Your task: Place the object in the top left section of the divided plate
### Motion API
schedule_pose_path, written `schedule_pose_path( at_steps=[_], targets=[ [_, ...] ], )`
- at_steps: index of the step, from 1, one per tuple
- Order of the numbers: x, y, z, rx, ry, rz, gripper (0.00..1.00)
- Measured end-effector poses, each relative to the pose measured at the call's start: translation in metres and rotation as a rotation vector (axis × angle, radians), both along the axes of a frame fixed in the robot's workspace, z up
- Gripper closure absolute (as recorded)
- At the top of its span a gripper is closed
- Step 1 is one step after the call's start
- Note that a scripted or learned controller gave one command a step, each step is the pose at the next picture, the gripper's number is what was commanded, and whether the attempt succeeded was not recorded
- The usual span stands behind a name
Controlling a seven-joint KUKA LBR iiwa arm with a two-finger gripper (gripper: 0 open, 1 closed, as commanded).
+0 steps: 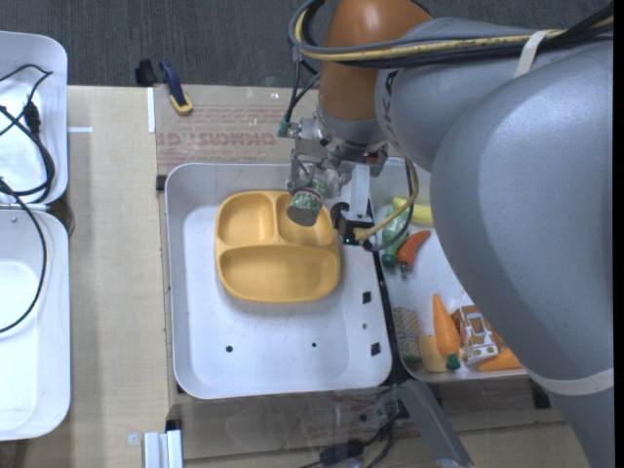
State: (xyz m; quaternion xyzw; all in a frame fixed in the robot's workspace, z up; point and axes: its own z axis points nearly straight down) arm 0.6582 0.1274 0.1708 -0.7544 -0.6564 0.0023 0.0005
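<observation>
A yellow divided plate (230, 279) lies in the left white bin (263, 359). It has two small sections at the top and one wide section below. My gripper (311, 189) hangs over the plate's top right section, near the upper rim. It is shut on a small grey cylinder with a green-and-white end (305, 206), which sits tilted between the fingers just above that section. The top left section (249, 218) is bare yellow. The arm's orange band and grey body cover the upper right of the view.
The right bin (421, 364) holds toy vegetables: carrots (444, 328), a red and green piece (409, 250) and a yellow-green piece (398, 217). A blue and black clamp (172, 84) lies on the bench at the top left. White trays with black cables (29, 164) stand at the far left.
</observation>
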Motion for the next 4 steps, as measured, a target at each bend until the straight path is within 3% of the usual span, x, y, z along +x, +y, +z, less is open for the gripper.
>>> schedule_pose_path(
  at_steps=[1, 2, 3, 4],
  targets=[
    [-0.037, -0.014, -0.075, 0.0, -0.017, 0.03, 1.0],
    [-0.029, 0.029, 0.038, 0.0, -0.004, -0.081, 1.0],
    [-0.091, 0.101, -0.075, -0.001, -0.001, -0.116, 1.0],
    [-0.133, 0.098, -0.079, -0.001, -0.002, -0.033, 1.0]
  ],
)
